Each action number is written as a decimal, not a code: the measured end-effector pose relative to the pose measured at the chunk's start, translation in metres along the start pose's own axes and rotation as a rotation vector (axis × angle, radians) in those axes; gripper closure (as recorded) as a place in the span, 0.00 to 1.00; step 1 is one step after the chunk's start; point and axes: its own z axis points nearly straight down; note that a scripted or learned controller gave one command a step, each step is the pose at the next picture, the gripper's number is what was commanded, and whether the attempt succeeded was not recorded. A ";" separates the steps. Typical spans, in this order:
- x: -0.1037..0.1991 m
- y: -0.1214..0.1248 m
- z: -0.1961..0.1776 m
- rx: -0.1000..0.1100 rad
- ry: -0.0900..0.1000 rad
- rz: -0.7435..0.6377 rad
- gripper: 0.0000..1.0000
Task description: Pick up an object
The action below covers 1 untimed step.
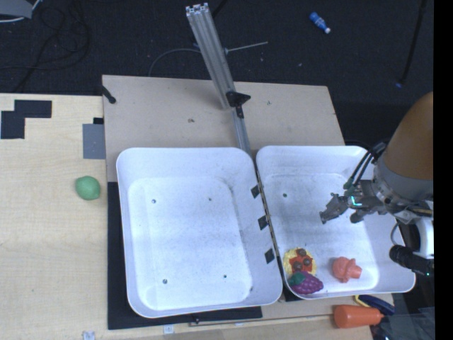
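Toys lie along the near edge of the right bin (318,163): an orange toy (346,268) and a yellow-and-purple toy (303,271). Gripper (343,212) hovers above the bin floor, fingers apparently spread, holding nothing. Left bin (141,163) adjoins.

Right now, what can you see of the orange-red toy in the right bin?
The small orange-red plastic-looking toy is lumpy, its exact shape too small to tell. It lies on the floor of the right white bin, near the front edge, apart from the yellow-and-purple toy cluster to its left. The gripper is above it in the view, not touching it.
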 end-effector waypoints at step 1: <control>0.000 0.000 0.000 0.000 0.000 0.000 0.00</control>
